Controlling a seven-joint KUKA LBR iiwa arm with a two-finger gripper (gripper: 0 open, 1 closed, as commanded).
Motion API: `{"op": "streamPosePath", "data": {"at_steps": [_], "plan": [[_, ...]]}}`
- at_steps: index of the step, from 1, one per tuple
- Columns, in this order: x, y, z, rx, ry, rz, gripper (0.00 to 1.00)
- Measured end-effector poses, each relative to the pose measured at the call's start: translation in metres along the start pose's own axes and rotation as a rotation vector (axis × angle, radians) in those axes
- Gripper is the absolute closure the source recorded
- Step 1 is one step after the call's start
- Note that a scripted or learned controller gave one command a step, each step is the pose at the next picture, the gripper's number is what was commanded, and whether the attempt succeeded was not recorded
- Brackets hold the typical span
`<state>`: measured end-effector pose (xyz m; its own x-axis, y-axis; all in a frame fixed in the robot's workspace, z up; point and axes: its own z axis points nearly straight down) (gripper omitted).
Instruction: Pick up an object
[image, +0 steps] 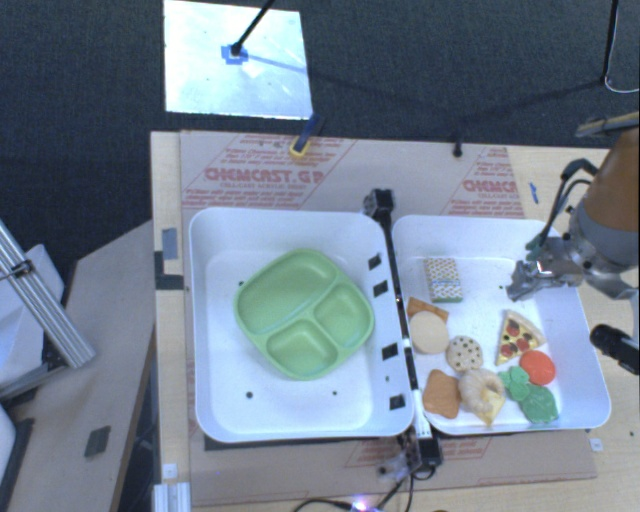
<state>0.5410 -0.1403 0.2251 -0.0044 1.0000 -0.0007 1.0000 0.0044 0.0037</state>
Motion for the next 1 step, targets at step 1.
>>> {"op": "streamPosePath", "data": {"at_steps": [1], "plan": [[0.05,0.0072,0.009,0.002,0.002,-0.005,1.0]]}}
